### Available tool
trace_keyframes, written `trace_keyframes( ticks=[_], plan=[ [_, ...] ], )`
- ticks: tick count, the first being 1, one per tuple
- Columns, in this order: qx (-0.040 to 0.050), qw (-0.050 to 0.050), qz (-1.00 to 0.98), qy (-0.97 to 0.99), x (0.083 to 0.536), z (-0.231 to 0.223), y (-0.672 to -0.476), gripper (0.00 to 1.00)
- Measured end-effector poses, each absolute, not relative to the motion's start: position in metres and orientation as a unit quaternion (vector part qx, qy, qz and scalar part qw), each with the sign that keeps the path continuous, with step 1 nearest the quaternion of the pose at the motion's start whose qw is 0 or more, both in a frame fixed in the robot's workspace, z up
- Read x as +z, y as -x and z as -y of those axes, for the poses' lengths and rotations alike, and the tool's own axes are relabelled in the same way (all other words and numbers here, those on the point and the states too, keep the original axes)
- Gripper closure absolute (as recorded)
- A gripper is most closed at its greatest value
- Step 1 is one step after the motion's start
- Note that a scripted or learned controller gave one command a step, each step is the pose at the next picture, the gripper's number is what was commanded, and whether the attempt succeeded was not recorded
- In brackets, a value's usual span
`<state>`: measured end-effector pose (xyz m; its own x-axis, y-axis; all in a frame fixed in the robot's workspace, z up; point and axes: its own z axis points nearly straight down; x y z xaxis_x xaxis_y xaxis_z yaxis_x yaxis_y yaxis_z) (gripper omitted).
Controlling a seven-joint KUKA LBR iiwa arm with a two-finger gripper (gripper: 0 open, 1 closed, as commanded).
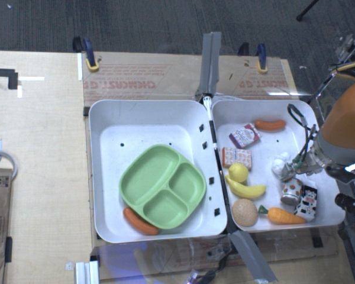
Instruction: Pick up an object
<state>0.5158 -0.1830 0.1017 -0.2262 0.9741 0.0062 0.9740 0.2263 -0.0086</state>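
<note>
My gripper point(291, 170) hangs low in the right bin point(296, 114), near its right wall. It sits just right of a small white object point(278, 165) and directly above a printed can point(290, 191). A black-and-white carton point(308, 203) lies beside the can. Also in this bin are a carrot point(284, 216), a beige egg-shaped item point(244, 212), a banana point(247, 189), a lemon point(238, 171), a red-and-white box point(236, 157), a pink packet point(244, 136) and a sausage point(270, 124).
The left bin point(106, 158) holds a green divided plate point(162, 186) and an orange sausage point(140, 222) at its front. A grey divider point(209, 70) stands between the bins. A black cable point(300, 118) loops over the right bin's far corner.
</note>
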Motion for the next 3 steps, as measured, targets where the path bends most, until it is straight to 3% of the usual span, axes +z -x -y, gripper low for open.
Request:
trace_keyframes(
  ticks=[1,2,3],
  plan=[
    [0.0002,0.001,0.82,0.572,0.129,0.222,-0.511,1.0],
    [0.0002,0.001,0.82,0.572,0.129,0.222,-0.511,0.0],
    [0.0001,0.002,0.857,0.516,0.089,0.222,-0.478,0.0]
  ],
)
